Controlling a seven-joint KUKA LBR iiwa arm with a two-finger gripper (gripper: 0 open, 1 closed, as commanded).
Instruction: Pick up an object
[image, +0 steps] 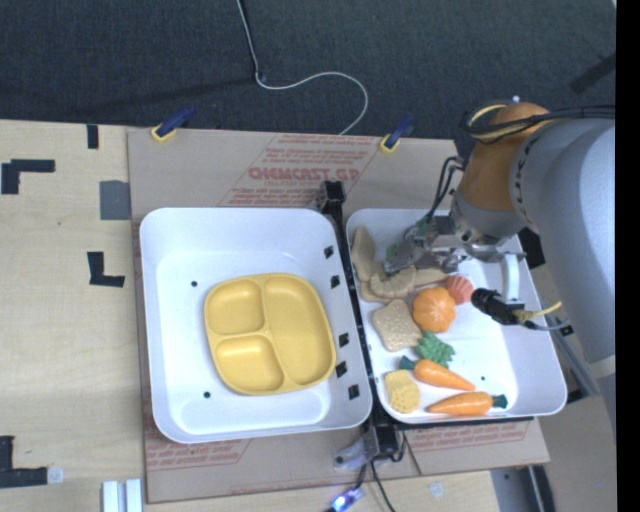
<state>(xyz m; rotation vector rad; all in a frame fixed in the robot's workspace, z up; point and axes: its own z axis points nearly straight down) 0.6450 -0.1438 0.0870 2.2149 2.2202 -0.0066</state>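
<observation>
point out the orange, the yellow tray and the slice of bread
orange (434, 310): camera view, middle of its round top
yellow tray (268, 332): camera view, ridge where its compartments meet
slice of bread (395, 325): camera view, middle of its face

Toy food pieces (434, 309) jumbled in the right bin (535, 385).

Yellow divided plate (268, 333), left bin (170, 240)

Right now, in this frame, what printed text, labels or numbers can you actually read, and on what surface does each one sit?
"CHEMGEAR GR...": a guess at the red print on the cardboard sheet behind the bins; it is blurred, and partly cut off by the left bin.
More red print on the cardboard's front edge, below the right bin: too small to read.
Black marks on the bench: shapes, not letters.
</observation>
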